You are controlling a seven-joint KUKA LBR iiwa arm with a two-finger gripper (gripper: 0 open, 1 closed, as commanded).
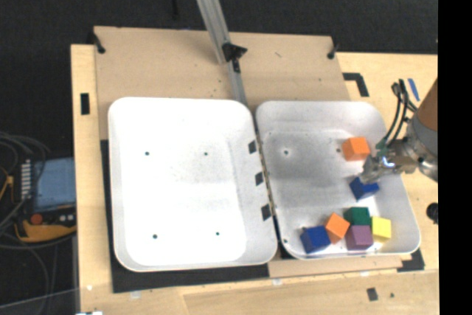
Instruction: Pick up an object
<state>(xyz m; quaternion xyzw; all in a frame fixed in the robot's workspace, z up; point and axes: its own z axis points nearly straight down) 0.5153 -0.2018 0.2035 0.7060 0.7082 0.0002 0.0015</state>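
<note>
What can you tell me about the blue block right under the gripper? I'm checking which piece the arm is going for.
The blue block is a small, solid-coloured cube-like piece, matte, perhaps foam or painted wood. It lies in the right bin, near its right wall, turned at an angle to the bin's edges. It sits apart from the orange block above it and from the cluster of blocks below. The gripper hangs at its upper edge; whether they touch cannot be told.

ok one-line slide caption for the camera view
Gripper poised above a blue block in the right bin, six blocks in all.
</note>
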